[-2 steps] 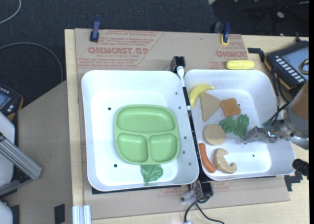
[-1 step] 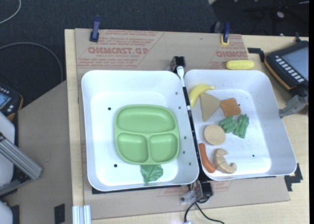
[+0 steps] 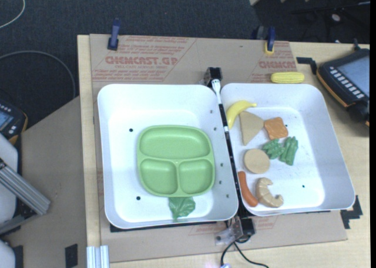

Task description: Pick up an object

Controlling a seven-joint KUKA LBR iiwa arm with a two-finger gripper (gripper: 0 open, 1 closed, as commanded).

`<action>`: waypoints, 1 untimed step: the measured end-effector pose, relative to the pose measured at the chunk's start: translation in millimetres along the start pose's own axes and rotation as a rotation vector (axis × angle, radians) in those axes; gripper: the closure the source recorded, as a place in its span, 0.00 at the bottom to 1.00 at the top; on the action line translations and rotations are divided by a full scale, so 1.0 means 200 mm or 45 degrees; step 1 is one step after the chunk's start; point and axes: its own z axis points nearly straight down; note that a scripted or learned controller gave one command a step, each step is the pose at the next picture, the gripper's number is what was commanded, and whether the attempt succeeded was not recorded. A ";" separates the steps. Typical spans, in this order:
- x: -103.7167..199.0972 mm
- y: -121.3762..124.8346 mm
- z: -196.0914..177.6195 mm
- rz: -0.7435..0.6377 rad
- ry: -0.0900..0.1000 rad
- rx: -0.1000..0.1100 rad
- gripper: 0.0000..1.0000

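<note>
The things to pick lie in the two bins. The right bin (image 3: pixel 329 137) holds most of them, bunched in its left half: a yellow toy banana (image 3: pixel 241 110) at the far left corner, a tan wedge-shaped slice (image 3: pixel 251 126) just below it, and an orange block (image 3: pixel 275 127) touching the wedge's right side. Below these sit a green leafy toy (image 3: pixel 282 149), a round tan disc (image 3: pixel 256 161) just beside it, a red-orange sausage-like stick (image 3: pixel 247 189) along the left wall, and a toy croissant (image 3: pixel 269 193) against that stick.

The left bin (image 3: pixel 111 143) carries a green three-compartment plate (image 3: pixel 175 160) near its middle. A green lettuce-like piece (image 3: pixel 182 207) lies at the near wall, its top edge tucked under or touching the plate's rim; I cannot tell which.

Both bins rest on a brown sheet printed with red lettering (image 3: pixel 141 58), held by two blue clamps (image 3: pixel 114 34) at the far edge. A small yellow object (image 3: pixel 287 77) lies on the sheet beyond the right bin. A black bracket (image 3: pixel 214 76) stands where the bins meet. At the right, a dark handheld screen with orange trim (image 3: pixel 351 79) is cut off by the edge. A cable (image 3: pixel 235 255) trails off the near side.
</note>
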 end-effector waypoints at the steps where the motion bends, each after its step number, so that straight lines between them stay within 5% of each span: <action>1: 0.07 0.04 -0.60 -0.001 0.002 0.002 0.00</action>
